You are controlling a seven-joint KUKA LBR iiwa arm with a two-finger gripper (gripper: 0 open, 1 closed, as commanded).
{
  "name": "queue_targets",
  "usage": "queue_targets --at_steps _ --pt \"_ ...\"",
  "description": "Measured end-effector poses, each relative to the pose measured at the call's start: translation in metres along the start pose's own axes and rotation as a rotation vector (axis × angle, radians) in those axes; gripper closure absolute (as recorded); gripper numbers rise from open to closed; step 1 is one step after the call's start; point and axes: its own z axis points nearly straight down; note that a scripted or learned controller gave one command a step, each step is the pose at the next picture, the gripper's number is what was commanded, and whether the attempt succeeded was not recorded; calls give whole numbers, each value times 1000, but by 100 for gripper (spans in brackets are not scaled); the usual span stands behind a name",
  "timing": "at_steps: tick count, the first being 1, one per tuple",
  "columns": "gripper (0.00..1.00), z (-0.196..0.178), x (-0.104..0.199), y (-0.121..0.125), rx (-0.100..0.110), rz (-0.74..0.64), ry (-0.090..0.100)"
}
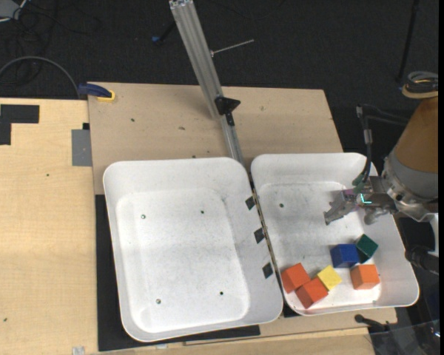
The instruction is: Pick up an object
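Camera view shows the gripper [349,207] open and holding nothing over the middle of the right bin [311,170]. The blocks [345,255] sit packed in its near right corner, so the fingers may bump neighbours and grab none.

A long metal rail [205,72] slants up from between the two white bins, a black clamp [226,106] fixed partway along it. A blue-and-yellow clip [98,92] sits at the far left corner of the wooden counter [163,124]. Cables [15,69] lie on the dark floor behind.
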Motion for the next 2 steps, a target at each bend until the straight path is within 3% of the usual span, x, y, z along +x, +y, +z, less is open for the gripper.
queue_targets --at_steps 1,2 --pt "0 0 0 0 0 0 0" --pt "100 -10 -1 0 0 0 0"
